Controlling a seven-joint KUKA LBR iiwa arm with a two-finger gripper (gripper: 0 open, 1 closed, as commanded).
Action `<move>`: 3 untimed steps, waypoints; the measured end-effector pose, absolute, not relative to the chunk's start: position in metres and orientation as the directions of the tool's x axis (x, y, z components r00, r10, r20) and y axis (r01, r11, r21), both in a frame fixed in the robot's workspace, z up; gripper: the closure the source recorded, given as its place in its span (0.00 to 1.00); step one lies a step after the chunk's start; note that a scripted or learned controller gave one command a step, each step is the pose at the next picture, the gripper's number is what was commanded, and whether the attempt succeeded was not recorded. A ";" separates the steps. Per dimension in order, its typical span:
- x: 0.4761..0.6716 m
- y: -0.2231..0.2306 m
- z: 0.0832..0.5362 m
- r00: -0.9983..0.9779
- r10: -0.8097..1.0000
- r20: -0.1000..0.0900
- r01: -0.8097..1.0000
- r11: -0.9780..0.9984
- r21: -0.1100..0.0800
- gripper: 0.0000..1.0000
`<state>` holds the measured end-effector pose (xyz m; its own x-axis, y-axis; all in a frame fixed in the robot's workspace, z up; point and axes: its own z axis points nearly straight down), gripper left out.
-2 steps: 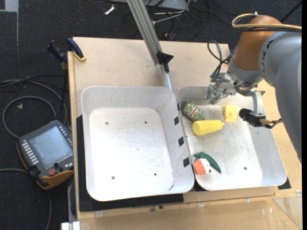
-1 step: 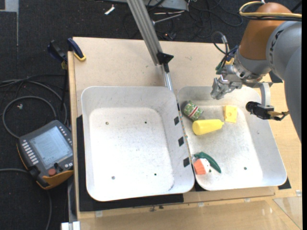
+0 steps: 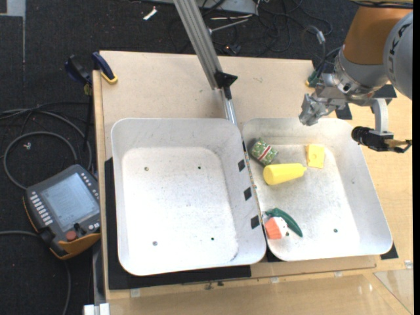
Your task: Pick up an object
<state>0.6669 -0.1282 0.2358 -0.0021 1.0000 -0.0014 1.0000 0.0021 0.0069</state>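
Note:
The right bin (image 3: 357, 225) holds several small objects. A yellow corn-like piece (image 3: 283, 173) lies near its left side, with a small yellow block (image 3: 315, 156) to its right. A green and white crumpled item (image 3: 263, 151) sits just above the corn. Near the bin's left wall lies an orange-red and green toy (image 3: 279, 224). My gripper (image 3: 309, 114) hangs above the back rim of the right bin, up and to the right of these objects, apart from all of them. Nothing shows between its fingers.
The left bin (image 3: 131, 143) stands beside the right one, sharing a middle edge. A slanted metal pole (image 3: 200, 35) reaches down to the bins' back junction. A teach pendant (image 3: 62, 205) lies off the bench at left. Cables cover the floor behind.

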 end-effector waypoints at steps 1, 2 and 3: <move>0.668 -0.128 0.272 -0.003 1.000 -0.001 1.000 0.003 0.006 1.00; 0.647 -0.079 0.255 -0.007 1.000 0.002 1.000 0.007 -0.002 1.00; 0.630 -0.025 0.244 -0.008 1.000 0.002 1.000 0.008 -0.003 1.00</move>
